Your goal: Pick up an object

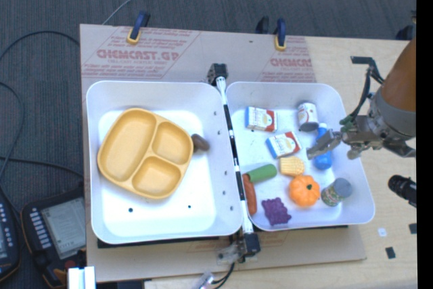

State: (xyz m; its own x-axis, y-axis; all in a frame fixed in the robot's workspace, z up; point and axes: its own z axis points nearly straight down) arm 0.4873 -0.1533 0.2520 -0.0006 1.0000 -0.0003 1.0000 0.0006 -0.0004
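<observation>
The end effector [333,144] hung over the right bin [358,203], reaching in from the right edge of the view. Whether it was open or closed could not be told at this slant, and nothing could be seen gripped in it.

Directly beneath and just below it lay a blue object [324,160], partly hidden by it. To its upper left stood a small can [308,116]. Left of it lay a red-and-white packet [284,144], and farther up-left a second red-and-white packet [260,118]. Below and to the left were a yellow corn piece [291,166], an orange pumpkin [305,191] and a green cucumber [262,172]. Farther down-left sat purple grapes [275,210] and a red-orange carrot [251,195] against the bin's left wall. Just below the end effector, near the bin's right wall, lay a grey-topped can [336,191].

Well to the left, in the left bin [108,227], rested a yellow divided plate [145,152] with a small brown object [200,142] touching its right rim. Both bins sat on the counter [392,254].
</observation>
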